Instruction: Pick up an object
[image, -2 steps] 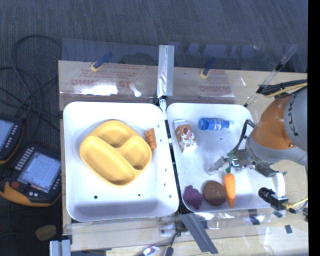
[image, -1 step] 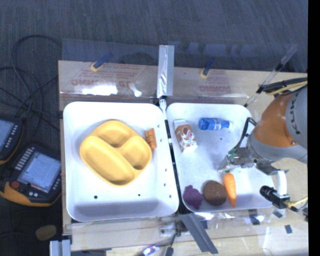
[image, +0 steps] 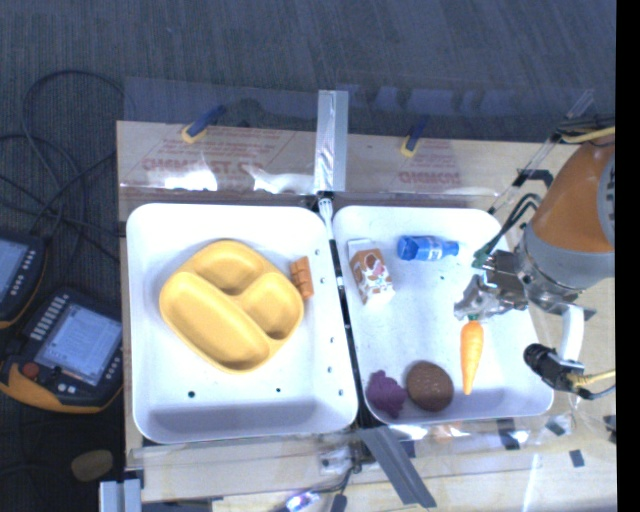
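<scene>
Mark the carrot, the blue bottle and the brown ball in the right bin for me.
carrot (image: 471, 352): camera view, middle of its orange body.
blue bottle (image: 428, 248): camera view, middle of its side, lying flat.
brown ball (image: 430, 386): camera view, centre of its top.

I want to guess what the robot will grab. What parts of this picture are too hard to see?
- Gripper, camera view: the wrist covers its fingers, so open or shut is unclear.
- Carrot: its top sits under the gripper, so contact is unclear.
- Small box: its print is too small to read.
- Orange piece: partly tucked behind the yellow tray.
</scene>
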